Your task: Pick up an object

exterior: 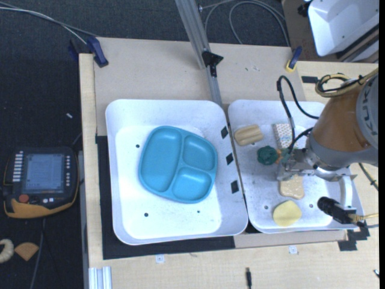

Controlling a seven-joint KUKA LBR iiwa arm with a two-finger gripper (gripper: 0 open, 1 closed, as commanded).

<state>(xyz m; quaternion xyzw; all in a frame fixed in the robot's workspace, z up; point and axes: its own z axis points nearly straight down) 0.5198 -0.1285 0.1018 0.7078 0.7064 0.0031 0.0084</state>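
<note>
Two white bins on the worktop point(150, 59). Gripper point(291, 168) down in the right bin point(258, 221), reaching in from the right; open or closed, cannot tell. Just below the gripper, a tan flat piece point(293, 189), maybe touching it. Farther below, a yellow lump point(287, 213). Just left of the gripper, a green ball point(266, 155). Up and left, a tan block point(248, 135). Above, a patterned packet point(282, 135). Well to the left, in the left bin point(120, 119), a blue divided plate point(178, 163).

No legible text or labels.
</note>
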